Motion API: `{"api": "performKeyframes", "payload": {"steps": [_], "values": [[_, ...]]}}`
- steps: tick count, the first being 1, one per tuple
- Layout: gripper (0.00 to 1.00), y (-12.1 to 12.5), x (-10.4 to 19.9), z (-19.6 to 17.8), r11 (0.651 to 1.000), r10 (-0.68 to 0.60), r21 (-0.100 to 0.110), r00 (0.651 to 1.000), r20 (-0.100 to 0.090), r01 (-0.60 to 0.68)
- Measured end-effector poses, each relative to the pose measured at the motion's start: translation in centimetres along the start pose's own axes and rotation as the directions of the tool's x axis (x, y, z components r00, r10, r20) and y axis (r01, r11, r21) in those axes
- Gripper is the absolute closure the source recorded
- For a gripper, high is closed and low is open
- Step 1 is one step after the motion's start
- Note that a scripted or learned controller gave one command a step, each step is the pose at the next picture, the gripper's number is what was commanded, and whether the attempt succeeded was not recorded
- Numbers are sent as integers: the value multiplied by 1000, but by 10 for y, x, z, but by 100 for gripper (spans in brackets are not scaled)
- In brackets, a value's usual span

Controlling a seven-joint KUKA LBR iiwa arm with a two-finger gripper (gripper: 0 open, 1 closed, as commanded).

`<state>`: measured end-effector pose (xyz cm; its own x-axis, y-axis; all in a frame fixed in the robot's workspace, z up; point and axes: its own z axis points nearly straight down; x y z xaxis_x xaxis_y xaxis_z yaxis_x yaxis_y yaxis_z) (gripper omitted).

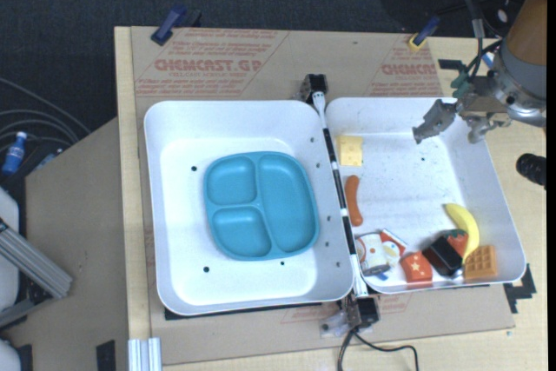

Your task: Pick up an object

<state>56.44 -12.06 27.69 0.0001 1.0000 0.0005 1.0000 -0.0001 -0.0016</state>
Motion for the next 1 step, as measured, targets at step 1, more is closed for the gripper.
{"api": "performKeyframes", "payload": {"steps": [1], "values": [[0,89,-13,122,1000,0,3,1000,0,0]]}}
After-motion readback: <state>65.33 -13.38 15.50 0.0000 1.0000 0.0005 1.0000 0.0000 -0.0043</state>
